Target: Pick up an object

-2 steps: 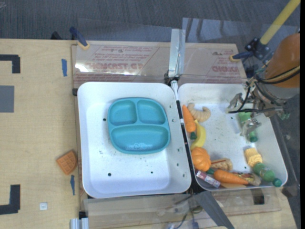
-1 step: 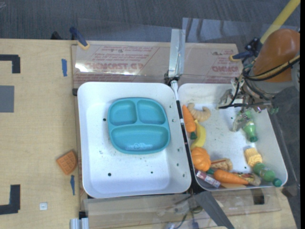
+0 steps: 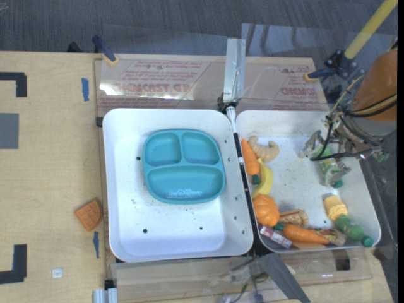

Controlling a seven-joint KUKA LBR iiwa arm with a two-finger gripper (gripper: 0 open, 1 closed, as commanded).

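two white bins sit on the desk. gripper (image 3: 333,169) hangs low in the right bin (image 3: 287,169), amid cables; whether it is spread or pinching cannot be told. candidate objects lie close below and left of it: corn cob (image 3: 333,206), carrot (image 3: 305,235), orange pepper (image 3: 266,210), banana (image 3: 267,179). step judged: approach. next move calls for alignment over one object, then descent.

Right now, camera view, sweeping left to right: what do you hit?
Waffle toy on the bench → left bin → teal divided plate → orange pumpkin toy in the right bin → corn cob → gripper at the right bin's far right side.
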